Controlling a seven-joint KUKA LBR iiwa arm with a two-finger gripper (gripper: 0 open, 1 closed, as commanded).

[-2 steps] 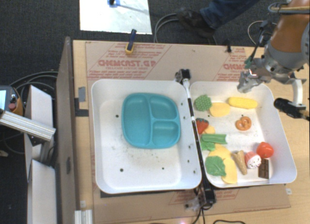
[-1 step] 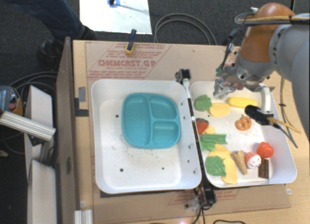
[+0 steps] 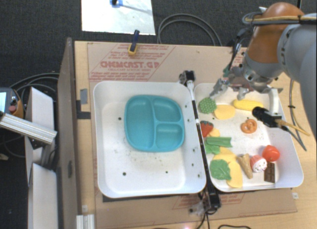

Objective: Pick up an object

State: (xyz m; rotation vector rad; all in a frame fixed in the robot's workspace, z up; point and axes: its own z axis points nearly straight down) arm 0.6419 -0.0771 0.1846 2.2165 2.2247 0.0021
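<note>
Camera view looks down on 2 white bins side by side on the surface (image 3: 109, 60); take the orange pretzel (image 3: 248, 125) in the right bin (image 3: 290, 169) as your landmark. You have 1 arm (image 3: 292, 45) reaching in from the view's right. Its jaws hang behind the pretzel and a little to its view-left, over the back of that bin. You can see the 2 fingers (image 3: 217, 89) spread wide, with nothing between them. How high they sit above the bin floor you cannot tell.

Everything you could pick lies around the pretzel, none of it held:
- The banana (image 3: 245, 105) lies just behind the pretzel, near the jaws.
- The yellow disc (image 3: 224, 112) sits behind and view-left of the pretzel.
- The green broccoli piece (image 3: 207, 105) is just beyond that disc, farther view-left.
- A red piece (image 3: 206, 128) lies level with the pretzel, well to its view-left, against the wall between the bins.
- The green pods (image 3: 218, 143) are view-left of the pretzel and in front of it.
- The tomato (image 3: 270, 153) lies in front of the pretzel and to its view-right.
- The red-and-white mushroom (image 3: 258, 163) and a tan piece (image 3: 244, 162) lie in front of the pretzel.
- The brown block (image 3: 269, 172) stands farther in front of the pretzel, just beside the mushroom.
- A green leaf (image 3: 220, 169) touches a yellow piece (image 3: 236, 176), in front and view-left of the pretzel.

Well to the pretzel's view-left, the left bin (image 3: 114, 173) carries 1 teal divided plate (image 3: 153, 123).
</note>
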